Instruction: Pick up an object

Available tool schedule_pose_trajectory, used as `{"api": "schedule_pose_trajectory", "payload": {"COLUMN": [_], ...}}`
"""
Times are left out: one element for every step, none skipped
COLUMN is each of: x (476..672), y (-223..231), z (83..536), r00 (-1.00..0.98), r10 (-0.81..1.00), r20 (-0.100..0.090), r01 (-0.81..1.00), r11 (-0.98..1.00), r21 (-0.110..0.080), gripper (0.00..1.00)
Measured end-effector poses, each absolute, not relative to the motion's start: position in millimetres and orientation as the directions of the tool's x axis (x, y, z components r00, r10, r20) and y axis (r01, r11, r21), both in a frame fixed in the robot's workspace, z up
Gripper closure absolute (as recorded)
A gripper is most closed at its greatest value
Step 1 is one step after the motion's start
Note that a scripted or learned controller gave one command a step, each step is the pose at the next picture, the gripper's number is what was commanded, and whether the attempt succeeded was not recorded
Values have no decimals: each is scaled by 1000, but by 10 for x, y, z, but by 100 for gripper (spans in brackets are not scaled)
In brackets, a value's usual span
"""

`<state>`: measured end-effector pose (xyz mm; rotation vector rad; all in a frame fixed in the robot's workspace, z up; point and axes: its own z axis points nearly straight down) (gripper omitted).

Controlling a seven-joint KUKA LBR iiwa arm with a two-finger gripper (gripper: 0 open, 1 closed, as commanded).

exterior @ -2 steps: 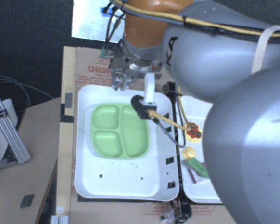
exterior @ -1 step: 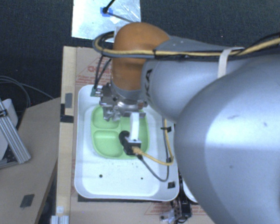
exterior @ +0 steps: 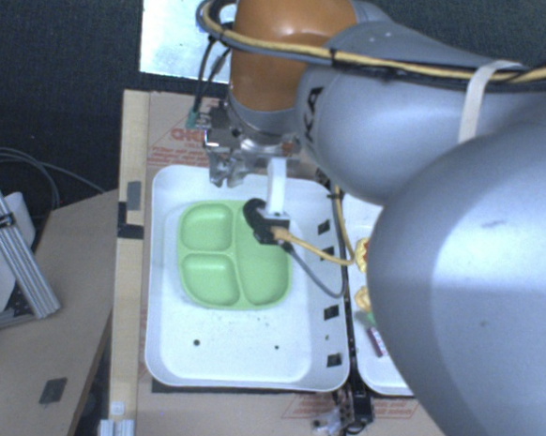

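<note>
Tray [exterior: 232, 256], green and split into three compartments, lies flat in the left bin [exterior: 164, 345], toward its far half. The grey arm [exterior: 430, 131] reaches in from the right, and its claw [exterior: 226, 166] hangs over the bin's far edge, just beyond the tray's far rim. Whether the claw is apart or together cannot be told from this angle. A judgement: the tray is shallow and flat, so the grip should pinch a raised rim or divider wall, coming straight down, not pressing on the floor of a compartment.
</note>
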<state>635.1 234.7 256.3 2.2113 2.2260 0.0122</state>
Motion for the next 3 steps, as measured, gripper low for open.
{"api": "schedule_pose_trajectory", "payload": {"x": [6331,4854,5111], "y": [2344,2370,1516], "z": [2525,3016,1621], "r00": [-6,-11,8], "r10": [1000,1000,1000], "r20": [0,5,-7], "r01": [1000,1000,1000], "r11": [6,11,-8], "r21": [2,-1,-11], "gripper": [0,0,0]}}
